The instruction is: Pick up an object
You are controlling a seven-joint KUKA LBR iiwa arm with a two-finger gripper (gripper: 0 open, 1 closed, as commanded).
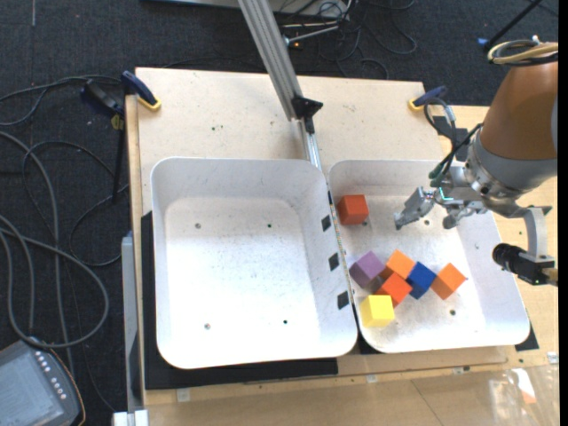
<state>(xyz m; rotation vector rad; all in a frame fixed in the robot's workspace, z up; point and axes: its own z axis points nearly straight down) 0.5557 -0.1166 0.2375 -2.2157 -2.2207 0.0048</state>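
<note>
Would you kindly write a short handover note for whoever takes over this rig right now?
Gripper: open, above the right bin, holding nothing.
Blocks, all in the right bin: red block alone near the divider; purple, two orange, another red, blue and yellow clustered nearer the front.
Done: nothing picked yet.
Left: descend, grasp a block, lift it.

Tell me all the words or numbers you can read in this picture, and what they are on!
None can be read.
The blocks in the right bin have plain faces with no letters.
The grey screen device in the bottom left corner shows small buttons, too blurred to read.
</note>
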